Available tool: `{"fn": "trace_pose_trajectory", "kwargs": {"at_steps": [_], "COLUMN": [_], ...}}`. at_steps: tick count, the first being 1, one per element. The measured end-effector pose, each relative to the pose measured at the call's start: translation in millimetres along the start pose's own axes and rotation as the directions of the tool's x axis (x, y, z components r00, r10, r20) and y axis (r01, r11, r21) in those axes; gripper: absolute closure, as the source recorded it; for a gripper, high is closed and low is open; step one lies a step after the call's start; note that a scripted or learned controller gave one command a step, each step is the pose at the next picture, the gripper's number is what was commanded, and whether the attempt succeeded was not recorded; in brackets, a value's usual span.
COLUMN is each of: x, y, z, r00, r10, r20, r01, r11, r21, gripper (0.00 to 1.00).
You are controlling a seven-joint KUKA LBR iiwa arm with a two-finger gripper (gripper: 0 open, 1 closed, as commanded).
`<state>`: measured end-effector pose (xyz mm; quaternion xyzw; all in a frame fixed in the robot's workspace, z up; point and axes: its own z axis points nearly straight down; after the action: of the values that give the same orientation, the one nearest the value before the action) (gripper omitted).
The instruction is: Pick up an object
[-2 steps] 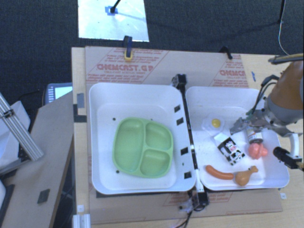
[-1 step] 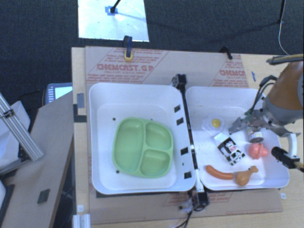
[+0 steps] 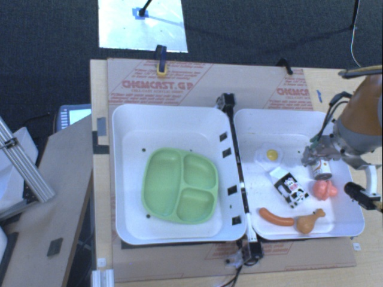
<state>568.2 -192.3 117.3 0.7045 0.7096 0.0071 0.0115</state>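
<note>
A small can (image 3: 323, 170) with a silver top lay in the right bin (image 3: 281, 119), directly under the gripper (image 3: 315, 157) and seemingly touching it; this looked the likeliest target, though the task named no particular object. The arm (image 3: 365, 115), grey with its orange band, reached in from the right and sat low over that corner of the bin. Whether the fingers were apart or together could not be told at this slant, and nothing could be seen clamped between them, so the pick was judged not yet made: approach done, grasp and lift left. Just beyond the can, away from the gripper toward the bin's near edge, lay a pink toy (image 3: 325, 189). Further to the gripper's side sat a black-and-white carton (image 3: 289, 187), tilted, and past it a fried-egg toy (image 3: 271, 156). Near the front wall, well apart from the gripper, lay a sausage (image 3: 276, 217) and a drumstick (image 3: 310, 221), close together. Across the divider, the left bin (image 3: 128, 130) held a green divided plate (image 3: 180, 185), far from the gripper.
</note>
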Motion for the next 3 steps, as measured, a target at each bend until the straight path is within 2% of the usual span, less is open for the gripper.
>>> {"fn": "trace_pose_trajectory", "kwargs": {"at_steps": [1, 2, 3], "x": [1, 7, 7], "y": [-1, -5, -3], "z": [-64, -116, -139], "r00": [1.000, 1.000, 1.000], "r10": [0.003, 0.002, 0.001], "r20": [-0.004, -0.004, -0.004], "r01": [-0.003, -0.002, -0.001], "r11": [1.000, 1.000, 1.000], "r21": [0.020, 0.019, 0.021], "gripper": [1.00, 1.00, 1.00]}}
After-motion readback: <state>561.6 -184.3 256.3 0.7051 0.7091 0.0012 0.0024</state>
